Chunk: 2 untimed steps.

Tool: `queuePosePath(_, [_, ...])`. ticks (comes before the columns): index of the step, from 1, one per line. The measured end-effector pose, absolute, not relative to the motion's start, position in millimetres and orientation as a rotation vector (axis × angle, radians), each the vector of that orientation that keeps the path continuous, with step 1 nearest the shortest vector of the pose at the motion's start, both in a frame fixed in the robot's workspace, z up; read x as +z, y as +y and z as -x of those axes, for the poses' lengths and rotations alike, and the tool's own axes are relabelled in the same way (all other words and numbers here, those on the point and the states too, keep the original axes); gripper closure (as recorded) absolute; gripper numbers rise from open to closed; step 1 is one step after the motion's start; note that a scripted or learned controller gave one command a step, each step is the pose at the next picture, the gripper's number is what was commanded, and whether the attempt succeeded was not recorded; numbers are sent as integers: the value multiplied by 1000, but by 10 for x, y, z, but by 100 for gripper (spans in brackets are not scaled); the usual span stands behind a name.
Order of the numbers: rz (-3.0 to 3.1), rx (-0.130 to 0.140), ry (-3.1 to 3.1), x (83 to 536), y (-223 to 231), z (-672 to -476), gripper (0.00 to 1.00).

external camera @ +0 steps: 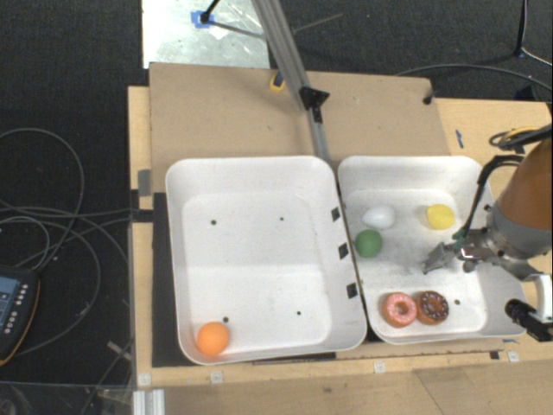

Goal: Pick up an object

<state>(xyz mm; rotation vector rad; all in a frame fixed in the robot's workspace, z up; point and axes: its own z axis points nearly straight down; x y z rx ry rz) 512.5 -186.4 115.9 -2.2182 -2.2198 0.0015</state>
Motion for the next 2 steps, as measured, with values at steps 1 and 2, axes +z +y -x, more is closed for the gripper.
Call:
queuePosePath(1, [2219, 1, -2221, 894, -1861, -5127, 0])
queuePosePath(2, [2222, -3, -2224, 1014, -1867, -5139, 100])
